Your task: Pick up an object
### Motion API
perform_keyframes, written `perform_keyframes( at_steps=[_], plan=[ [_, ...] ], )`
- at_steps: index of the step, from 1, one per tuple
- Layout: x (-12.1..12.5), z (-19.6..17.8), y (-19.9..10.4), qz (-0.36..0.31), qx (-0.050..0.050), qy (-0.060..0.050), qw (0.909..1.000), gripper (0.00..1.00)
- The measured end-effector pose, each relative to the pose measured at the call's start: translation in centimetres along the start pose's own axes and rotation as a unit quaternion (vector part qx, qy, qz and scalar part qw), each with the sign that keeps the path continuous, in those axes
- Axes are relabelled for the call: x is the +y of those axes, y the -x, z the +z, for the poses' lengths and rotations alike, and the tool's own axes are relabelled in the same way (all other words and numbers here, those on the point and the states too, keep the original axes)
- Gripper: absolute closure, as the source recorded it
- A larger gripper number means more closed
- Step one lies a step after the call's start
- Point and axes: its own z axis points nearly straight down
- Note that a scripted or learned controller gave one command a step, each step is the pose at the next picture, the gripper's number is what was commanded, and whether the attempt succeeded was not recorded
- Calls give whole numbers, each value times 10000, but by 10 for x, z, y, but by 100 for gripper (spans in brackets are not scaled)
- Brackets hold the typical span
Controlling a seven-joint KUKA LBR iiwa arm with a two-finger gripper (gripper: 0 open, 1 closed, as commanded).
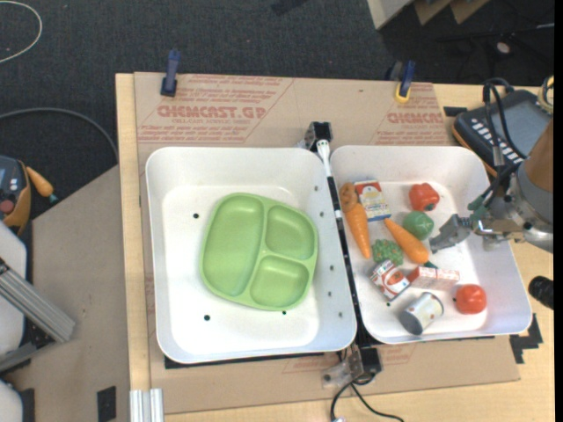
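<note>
The right bin (457, 161) holds several toy foods. An orange carrot (356, 222) lies along its left wall, beside a small milk carton (373, 199). A second carrot (406, 242) lies slantwise in the middle, between a green pepper (419, 225) and a broccoli piece (385, 251). A red tomato (424, 196) sits at the back and another red tomato (471, 299) at the front right. A red-and-white can (391, 280), a flat packet (435, 276) and a silver can (422, 312) lie near the front. My gripper (447, 234) hangs over the bin's right half, just right of the green pepper and second carrot.
The left bin (163, 236) bears a green divided plate (259, 251). A black divider strip (334, 209) runs between the bins. Blue (170, 71) and yellow (405, 80) clamps hold the cardboard at the back. The arm's grey body (537, 192) and cables crowd the right edge.
</note>
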Motion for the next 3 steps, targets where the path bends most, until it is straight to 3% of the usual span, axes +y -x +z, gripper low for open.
perform_keyframes(
  at_steps=[1, 2, 3],
  plan=[
    [-4, 118, 2, -15, -7, 13, 10000, 0],
    [-5, 111, 2, -3, -6, 4, 10000, 100],
    [-4, 11, -52, -42, 4, 28, 10000, 100]
  ],
)
